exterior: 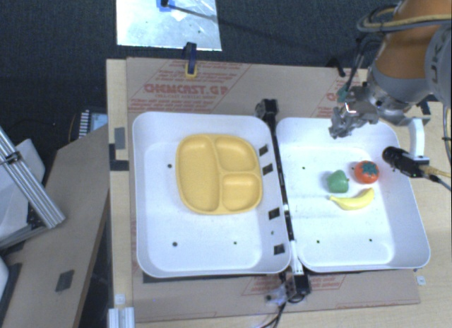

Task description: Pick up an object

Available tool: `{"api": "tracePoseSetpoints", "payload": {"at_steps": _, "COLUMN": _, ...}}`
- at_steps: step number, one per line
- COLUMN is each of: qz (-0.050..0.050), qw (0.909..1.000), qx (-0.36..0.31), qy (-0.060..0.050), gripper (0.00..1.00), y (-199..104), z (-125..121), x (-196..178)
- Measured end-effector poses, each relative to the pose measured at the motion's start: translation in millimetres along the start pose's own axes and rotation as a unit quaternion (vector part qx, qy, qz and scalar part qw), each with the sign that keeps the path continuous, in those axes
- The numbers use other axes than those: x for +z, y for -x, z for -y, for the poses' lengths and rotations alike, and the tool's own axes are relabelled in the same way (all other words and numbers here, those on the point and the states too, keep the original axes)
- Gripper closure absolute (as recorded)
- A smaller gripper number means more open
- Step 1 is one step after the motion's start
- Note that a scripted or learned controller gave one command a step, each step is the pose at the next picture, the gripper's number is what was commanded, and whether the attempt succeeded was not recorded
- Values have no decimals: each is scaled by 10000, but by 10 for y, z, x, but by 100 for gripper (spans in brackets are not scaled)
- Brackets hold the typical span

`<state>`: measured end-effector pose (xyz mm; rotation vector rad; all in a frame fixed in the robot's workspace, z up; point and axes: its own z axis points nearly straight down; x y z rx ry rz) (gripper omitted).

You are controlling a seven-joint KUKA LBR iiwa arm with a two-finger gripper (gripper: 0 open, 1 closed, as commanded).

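The arm (413,33) reaches in over the right bin's (353,249) far edge, gripper (344,127) pointing down; whether it is clenched cannot be told. A banana (353,200), green pepper (337,180) and tomato (366,171) lie near that bin's right edge.

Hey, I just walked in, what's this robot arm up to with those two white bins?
The arm reaches in from the right, with its gripper over the back edge of the right bin, carrying nothing that I can see. Three toy foods lie in that bin: a green pepper, a tomato and a banana, close together and untouched. The left bin holds a yellow divided plate. Nothing has been picked up yet.
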<state>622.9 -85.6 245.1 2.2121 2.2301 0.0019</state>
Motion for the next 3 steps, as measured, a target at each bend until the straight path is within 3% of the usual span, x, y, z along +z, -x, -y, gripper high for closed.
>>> {"api": "tracePoseSetpoints", "payload": {"at_steps": 2, "qz": -8, "qw": 10000, "qx": -9, "qy": -5, "gripper": 100, "y": -1066, "z": 400, "x": 8}}
{"api": "tracePoseSetpoints", "payload": {"at_steps": 3, "qz": -7, "qw": 10000, "qx": -12, "qy": -7, "gripper": 100, "y": -1642, "z": 477, "x": 137}}
